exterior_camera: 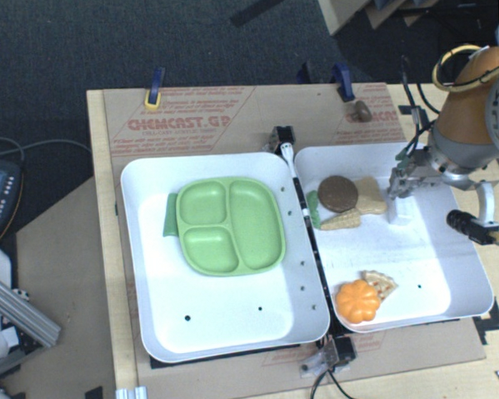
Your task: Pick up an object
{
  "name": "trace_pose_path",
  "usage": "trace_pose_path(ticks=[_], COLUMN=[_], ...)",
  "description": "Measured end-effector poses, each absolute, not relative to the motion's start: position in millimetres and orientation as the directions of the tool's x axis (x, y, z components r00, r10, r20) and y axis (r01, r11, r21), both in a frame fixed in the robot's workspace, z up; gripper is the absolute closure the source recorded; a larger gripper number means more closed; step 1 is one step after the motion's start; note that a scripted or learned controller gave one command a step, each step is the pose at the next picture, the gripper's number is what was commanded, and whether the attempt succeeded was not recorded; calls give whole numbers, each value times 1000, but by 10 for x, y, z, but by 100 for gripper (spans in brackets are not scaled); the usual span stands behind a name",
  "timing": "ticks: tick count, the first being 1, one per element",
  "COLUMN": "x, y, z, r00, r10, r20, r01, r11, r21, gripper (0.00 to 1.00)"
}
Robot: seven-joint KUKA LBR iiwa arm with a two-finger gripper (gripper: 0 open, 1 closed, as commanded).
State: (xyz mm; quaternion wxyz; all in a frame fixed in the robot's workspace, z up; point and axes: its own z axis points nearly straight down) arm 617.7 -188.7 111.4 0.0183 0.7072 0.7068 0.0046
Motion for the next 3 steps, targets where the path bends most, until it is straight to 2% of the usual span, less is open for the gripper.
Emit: trace_pose_path(ticks=[1,2,3], x=[6215,6174,6181], y=[-1964,-1934,-1935], z=[1590,2217,2255], r00=[-1,-1,-1], r10=[1000,1000,1000], r20=[-3,-3,-2], r01=[1000,1000,1000], r11=[1,1,1], r21=[7,9,4], gripper=[100,100,100])
